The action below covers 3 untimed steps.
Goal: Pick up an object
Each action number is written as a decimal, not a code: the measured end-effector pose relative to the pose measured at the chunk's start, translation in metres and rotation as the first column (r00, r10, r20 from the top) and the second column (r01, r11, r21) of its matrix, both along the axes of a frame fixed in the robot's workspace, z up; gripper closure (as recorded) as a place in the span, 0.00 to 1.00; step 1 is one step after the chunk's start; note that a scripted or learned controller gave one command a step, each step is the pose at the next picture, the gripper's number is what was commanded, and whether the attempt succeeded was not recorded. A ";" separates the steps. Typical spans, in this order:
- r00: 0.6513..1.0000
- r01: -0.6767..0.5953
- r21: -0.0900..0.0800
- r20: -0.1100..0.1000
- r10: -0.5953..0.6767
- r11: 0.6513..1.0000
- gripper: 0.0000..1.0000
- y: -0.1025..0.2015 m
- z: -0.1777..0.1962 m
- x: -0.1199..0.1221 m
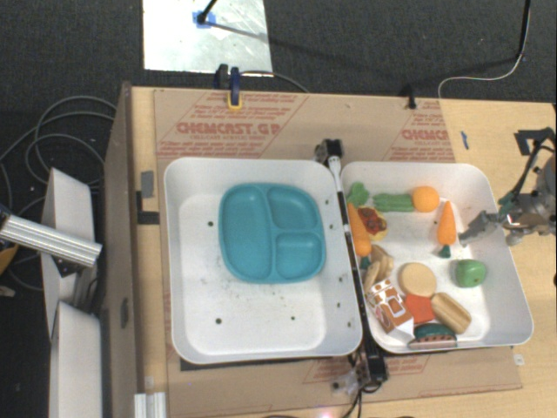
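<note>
Bins (187,190): two; teal tray (271,233): one; carrot (446,223): one

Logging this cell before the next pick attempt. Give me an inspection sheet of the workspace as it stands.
Surface: cardboard-covered bench bearing two white bins.
Job's things: right bin holds toy food: orange carrot, green apple, orange ball, bread roll, others.
Clutter: left bin holds a teal divided plate.
Grippers: tool at the right bin's right rim, above the apple; nothing seen between its fingers.
Cables: black loops on the floor at left; one at upper right.
Surroundings: dark carpet, foil sheet.
</note>
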<state>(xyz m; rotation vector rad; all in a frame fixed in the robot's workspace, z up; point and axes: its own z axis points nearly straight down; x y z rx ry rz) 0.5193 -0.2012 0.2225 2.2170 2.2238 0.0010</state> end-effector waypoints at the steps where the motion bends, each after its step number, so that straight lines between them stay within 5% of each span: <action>1: 1.000 -0.004 0.000 -0.002 0.004 1.000 0.00 -0.004 -0.145 0.061; 2: 1.000 -0.007 0.001 0.003 0.007 1.000 0.00 0.057 -0.137 0.098; 3: 1.000 -0.005 0.003 -0.011 0.005 1.000 0.00 0.042 -0.138 0.128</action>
